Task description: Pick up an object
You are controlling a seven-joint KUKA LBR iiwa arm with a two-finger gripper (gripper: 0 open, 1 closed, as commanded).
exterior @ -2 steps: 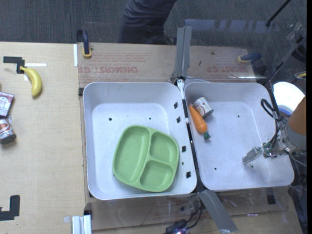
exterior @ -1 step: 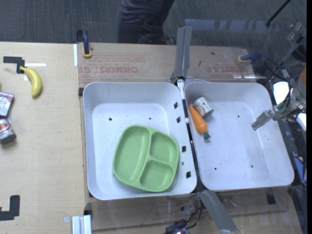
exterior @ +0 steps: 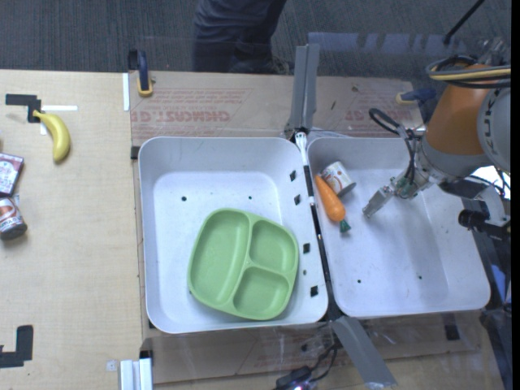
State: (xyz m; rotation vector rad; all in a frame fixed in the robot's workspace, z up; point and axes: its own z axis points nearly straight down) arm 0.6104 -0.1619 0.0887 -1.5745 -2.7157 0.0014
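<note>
Wooden bench, two white bins side by side, dark floor along the top of the frame. Gripper hangs low in the right bin, right of centre frame; how its tips stand can't be told at this size, nothing visibly held. Just left of it, apart, the carrot lies against the bin's left wall: orange, tapered, green stub at lower end. Small can touches its upper side. Best move, probably: shift left, straddle the carrot's narrow width, avoid the wall. Green divided plate sits in left bin. Banana upper left.
</note>
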